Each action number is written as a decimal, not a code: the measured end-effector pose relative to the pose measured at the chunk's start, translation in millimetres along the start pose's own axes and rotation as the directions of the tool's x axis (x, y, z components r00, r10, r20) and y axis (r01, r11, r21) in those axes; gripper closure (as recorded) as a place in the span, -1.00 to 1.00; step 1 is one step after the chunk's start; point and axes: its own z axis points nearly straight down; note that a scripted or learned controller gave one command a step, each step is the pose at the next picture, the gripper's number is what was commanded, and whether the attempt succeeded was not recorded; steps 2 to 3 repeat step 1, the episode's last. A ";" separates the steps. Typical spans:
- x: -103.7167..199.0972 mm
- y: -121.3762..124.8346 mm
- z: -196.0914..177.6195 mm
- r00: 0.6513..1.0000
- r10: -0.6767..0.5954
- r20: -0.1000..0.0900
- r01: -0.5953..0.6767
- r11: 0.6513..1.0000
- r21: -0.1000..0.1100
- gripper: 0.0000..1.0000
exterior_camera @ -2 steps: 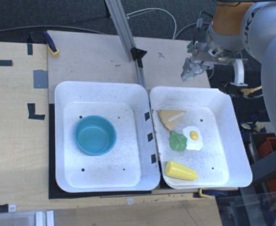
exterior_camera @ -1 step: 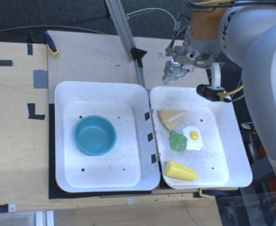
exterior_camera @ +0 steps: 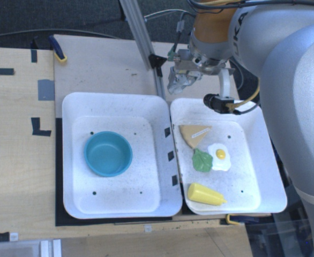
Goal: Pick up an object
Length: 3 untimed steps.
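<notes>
Here the arm (exterior_camera: 264,42) comes in from the right and bends over the far side of the bench (exterior_camera: 103,63), its orange band (exterior_camera: 221,9) high at the top edge of the view. The gripper (exterior_camera: 179,82) hangs above the far rim of the right bin (exterior_camera: 253,138), near the seam where the two bins meet, and just beside a slanted metal bar (exterior_camera: 141,31) that runs up and to the left. Whether the hand is open or closed cannot be told from this angle, as it is small and blurred against the bench; nothing can be made out in it. All the loose toys lie in the right bin, well below the gripper. A tan wedge (exterior_camera: 193,135) sits nearest the gripper, toward the bin's left wall. Just below it a green piece (exterior_camera: 202,161) touches a fried egg (exterior_camera: 219,157), white with a yellow yolk, on the green piece's right. A yellow piece (exterior_camera: 204,195) lies on its side near the bin's near edge, apart from the others. The left bin (exterior_camera: 82,197) holds a blue bowl (exterior_camera: 108,153), upright, left of its middle. A black cable (exterior_camera: 221,103) loops off the wrist over the right bin's far corner.
</notes>
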 end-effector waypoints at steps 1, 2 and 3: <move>63.6 2.0 12.1 1.000 -0.001 0.000 0.001 1.000 0.001 1.00; 63.6 2.0 12.1 1.000 -0.001 0.000 0.001 1.000 0.001 1.00; 63.6 2.0 12.1 1.000 -0.001 0.000 0.001 1.000 0.001 1.00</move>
